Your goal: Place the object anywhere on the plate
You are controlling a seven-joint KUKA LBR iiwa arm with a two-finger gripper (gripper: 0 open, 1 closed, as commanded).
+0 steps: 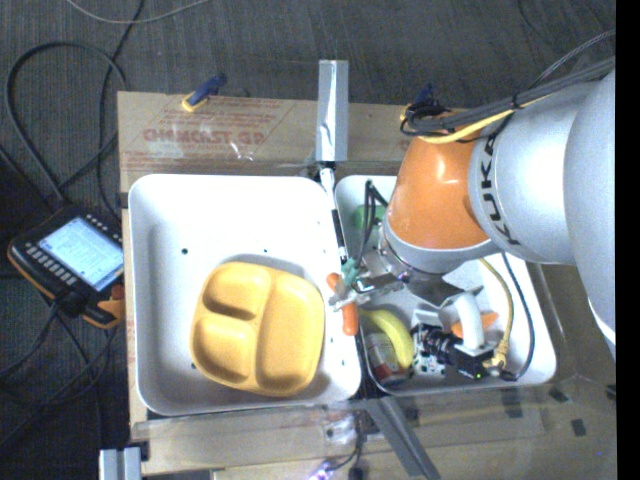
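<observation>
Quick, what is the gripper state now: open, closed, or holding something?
Gripper: cannot be told; it sits low over the right bin, near the divider.

Two white bins, left bin [160, 218] and right bin [535, 353], sit side by side on the desk [215, 133]. A handheld pendant [70, 263] with lit screen lies at frame left on dark carpet [150, 28], amid black cables [30, 88]. A blue clamp [203, 91] grips the desk's upper edge.

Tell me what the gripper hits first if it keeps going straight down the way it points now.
Most likely the banana in the right bin, or the clutter packed around it. The arm hides the gripper, so the exact line and depth are uncertain.
</observation>
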